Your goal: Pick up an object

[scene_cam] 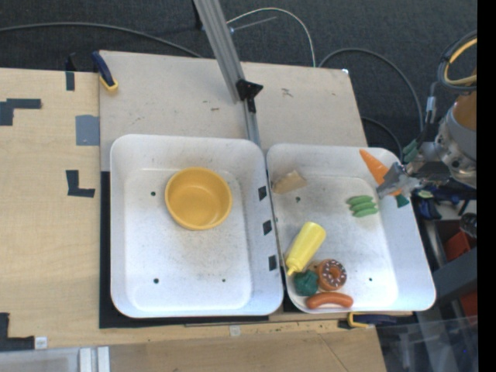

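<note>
A: Where is the gripper (393, 181)?

B: At the right bin's (403, 285) far right rim, right beside the carrot (371, 163) on that corner.

A: Are its fingers spread or pinching the carrot?

B: I can't tell; they are too small and dark to read.

A: What else lies in that bin?

B: Green pods (362, 205) near the carrot, a tan block (289, 181) by the left wall, then a yellow bottle (305, 246), a doughnut (332, 273) and a sausage (328, 301) toward the near edge.

A: And left of that bin?

B: A yellow bowl (198, 198) in the other bin (132, 285).
</note>
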### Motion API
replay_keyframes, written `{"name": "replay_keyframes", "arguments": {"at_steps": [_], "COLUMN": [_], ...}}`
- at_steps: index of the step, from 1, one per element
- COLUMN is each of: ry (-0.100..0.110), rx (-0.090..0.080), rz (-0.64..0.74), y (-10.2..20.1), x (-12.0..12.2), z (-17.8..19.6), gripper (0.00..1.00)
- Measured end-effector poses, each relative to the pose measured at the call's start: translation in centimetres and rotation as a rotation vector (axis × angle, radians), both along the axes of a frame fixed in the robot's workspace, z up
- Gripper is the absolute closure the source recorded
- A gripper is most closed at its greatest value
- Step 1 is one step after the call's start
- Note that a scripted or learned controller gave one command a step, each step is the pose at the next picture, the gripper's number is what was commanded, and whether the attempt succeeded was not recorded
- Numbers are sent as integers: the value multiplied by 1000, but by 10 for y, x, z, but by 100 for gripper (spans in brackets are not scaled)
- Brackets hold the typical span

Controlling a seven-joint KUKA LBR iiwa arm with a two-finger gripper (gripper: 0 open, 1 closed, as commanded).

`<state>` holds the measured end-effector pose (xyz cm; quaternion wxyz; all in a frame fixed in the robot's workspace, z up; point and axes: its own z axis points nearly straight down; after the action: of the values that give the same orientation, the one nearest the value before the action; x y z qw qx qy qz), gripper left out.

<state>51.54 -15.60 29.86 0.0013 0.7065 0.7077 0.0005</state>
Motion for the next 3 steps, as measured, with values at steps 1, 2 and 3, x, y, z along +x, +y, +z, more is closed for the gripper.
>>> {"name": "replay_keyframes", "arguments": {"at_steps": [1, 2, 3], "ry": [5, 5, 4], "rx": [2, 2, 2], "rz": [5, 5, 5], "y": [59, 112, 157], "x": [13, 19, 39], "z": [-16, -23, -25], "gripper": [100, 100, 100]}}
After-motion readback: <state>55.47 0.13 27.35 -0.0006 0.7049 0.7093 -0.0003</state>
